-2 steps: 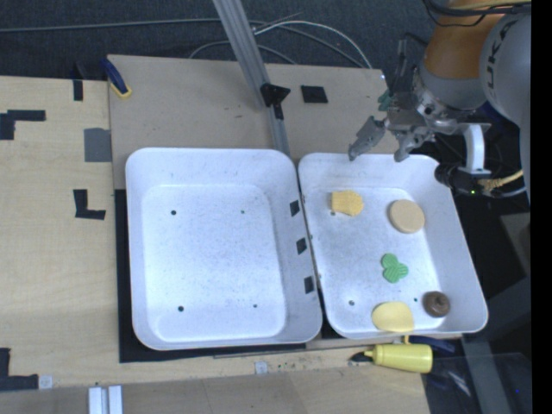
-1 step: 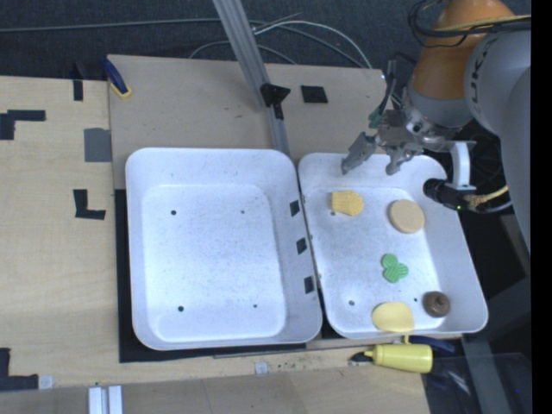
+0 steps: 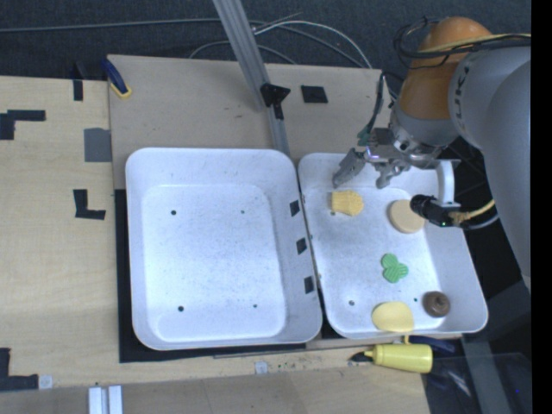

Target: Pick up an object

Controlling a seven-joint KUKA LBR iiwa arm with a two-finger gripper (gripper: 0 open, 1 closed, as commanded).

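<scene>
Hovering just above the yellow block (image 3: pixel 347 203), your gripper (image 3: pixel 366 172) spreads its fingers wide, holding nothing, positioned to grasp.

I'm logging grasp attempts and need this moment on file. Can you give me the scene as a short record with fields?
arm: reaches in from the right, above the right bin's far end
gripper: open, holding nothing
right bin: yellow block, tan disc, green piece, yellow oval, brown round piece
nearest to gripper: yellow block
left bin: white
</scene>
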